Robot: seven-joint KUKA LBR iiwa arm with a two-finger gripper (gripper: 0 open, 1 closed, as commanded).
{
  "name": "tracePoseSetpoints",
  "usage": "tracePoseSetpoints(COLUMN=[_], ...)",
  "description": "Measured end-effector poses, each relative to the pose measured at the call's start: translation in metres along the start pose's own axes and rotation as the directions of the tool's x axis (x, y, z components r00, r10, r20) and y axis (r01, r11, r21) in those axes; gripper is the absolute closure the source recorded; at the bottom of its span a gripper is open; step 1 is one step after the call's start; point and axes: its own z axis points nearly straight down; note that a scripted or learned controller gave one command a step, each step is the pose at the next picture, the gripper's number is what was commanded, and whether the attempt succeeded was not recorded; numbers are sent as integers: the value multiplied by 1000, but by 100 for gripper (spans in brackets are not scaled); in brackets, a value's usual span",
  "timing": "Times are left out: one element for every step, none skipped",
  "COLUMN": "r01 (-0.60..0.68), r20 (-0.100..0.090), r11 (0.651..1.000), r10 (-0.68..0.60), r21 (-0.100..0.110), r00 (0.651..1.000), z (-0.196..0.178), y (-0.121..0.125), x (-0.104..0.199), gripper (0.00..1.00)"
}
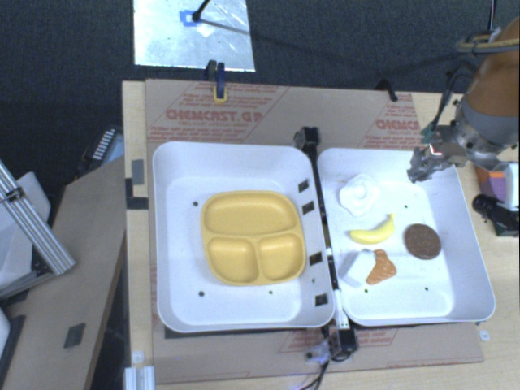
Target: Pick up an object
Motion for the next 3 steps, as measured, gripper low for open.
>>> tracePoseSetpoints(r01=[3,5,6], r20=[-1,-2,-2], r11=[1000,1000,1000], r10=[-3,-5,-6], r21=[3,3,2], r00=[1000,1000,1000], z=[12,4,-4], y=[-11,-30,-37], x=[53,104,156], gripper=[100,100,100])
